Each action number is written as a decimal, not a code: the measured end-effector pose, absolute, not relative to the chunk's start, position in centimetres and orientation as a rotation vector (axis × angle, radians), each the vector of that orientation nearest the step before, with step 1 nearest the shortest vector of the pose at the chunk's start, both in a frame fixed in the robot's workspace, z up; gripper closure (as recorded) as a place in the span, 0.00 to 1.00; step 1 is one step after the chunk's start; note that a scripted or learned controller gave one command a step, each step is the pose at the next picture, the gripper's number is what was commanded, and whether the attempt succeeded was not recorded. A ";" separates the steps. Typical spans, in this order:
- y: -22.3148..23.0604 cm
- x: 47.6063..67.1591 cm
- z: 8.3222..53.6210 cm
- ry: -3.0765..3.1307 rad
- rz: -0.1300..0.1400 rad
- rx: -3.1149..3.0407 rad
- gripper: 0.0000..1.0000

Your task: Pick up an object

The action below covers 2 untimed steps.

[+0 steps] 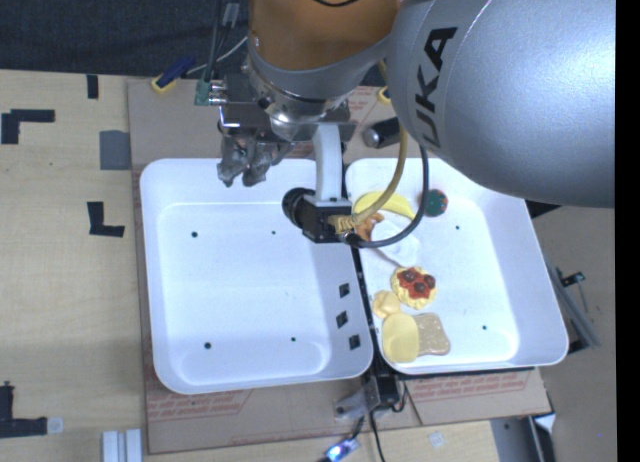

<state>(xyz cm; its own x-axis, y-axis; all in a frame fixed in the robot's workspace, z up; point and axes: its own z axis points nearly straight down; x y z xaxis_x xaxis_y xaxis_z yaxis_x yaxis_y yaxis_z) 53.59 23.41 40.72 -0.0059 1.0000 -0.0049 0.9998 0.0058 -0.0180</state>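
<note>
Objects, among them a banana (393,205), a green ball (434,202) and toast (433,335), lay in the right bin (500,280); the claw (245,165) hung over the left bin's (240,290) far corner, open or closed I could not tell. A good pick would call for crossing to the right bin and descending squarely over a lone piece like the ball; the arm (520,70) showed part of "KUKA".

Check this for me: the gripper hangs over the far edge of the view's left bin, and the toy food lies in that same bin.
Wrong on the food. The camera view shows the banana, the red-topped piece and the bread slice in the right bin. The gripper does hang over the left bin at its far edge.
</note>
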 end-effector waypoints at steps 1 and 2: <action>23.3 53.1 54.2 -2.229 -0.021 -2.220 1.00; 23.3 48.0 38.5 -2.218 0.030 -2.214 1.00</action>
<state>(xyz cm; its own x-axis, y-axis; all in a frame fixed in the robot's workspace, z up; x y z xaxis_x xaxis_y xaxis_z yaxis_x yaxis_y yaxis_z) 47.99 23.26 38.50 -0.0018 1.0000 -0.0084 0.9998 0.0016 -0.0185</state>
